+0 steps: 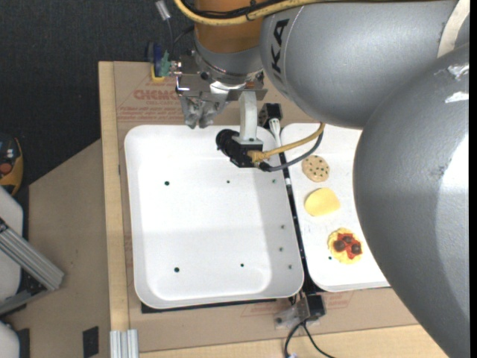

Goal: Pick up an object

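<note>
From my feed I've got three little food pieces in the right bin, stacked in a column near its left wall. Chocolate-chip cookie at 12 o'clock, flat. Plain yellow rounded piece in the middle. At 6 o'clock, a yellow disc with red and dark topping, lying flat. All apart.

The scene is evenly and brightly lit from above, a soft grey shadow being cast across the lower half of the left bin, faint glare being seen on the arm's casing, which is rendered slightly soft and blurred at close range.
</note>
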